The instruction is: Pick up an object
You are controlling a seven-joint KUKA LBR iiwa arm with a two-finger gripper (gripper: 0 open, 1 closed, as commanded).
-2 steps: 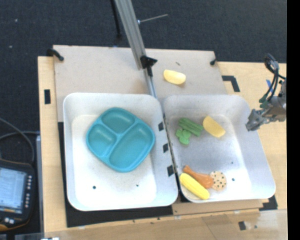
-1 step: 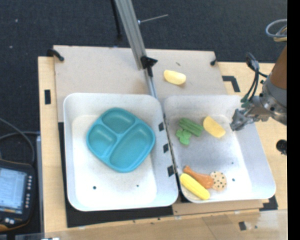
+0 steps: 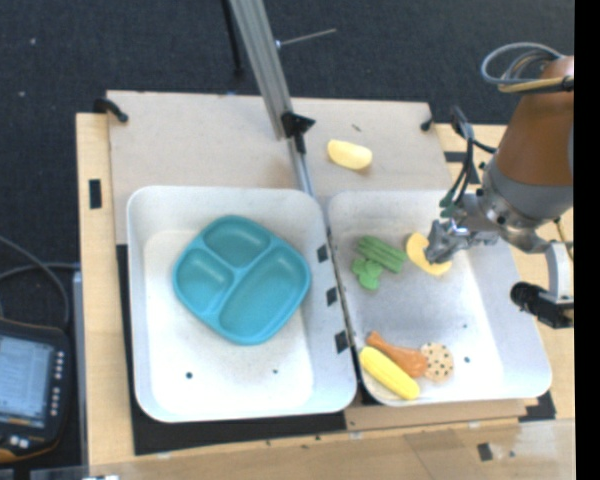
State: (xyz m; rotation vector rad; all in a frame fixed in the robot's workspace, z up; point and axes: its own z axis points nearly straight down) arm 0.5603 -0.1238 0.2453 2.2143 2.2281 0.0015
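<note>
Down at the near edge of the right bin (image 3: 500,368) sit a yellow corn cob (image 3: 388,373), an orange carrot (image 3: 398,356) and a speckled cookie (image 3: 438,362), all bunched together. Further back, green bean pods (image 3: 376,260) lie mid-bin. Beside them the tool (image 3: 442,246) is right down on a yellow piece (image 3: 422,252) near the bin's far side, touching it by the look of it; spread or pinching, I cannot tell. Over in the left bin (image 3: 160,368) rests a blue divided plate (image 3: 242,279). One yellow lemon-like piece (image 3: 349,154) lies out on the table (image 3: 200,143) behind the bins.
</note>
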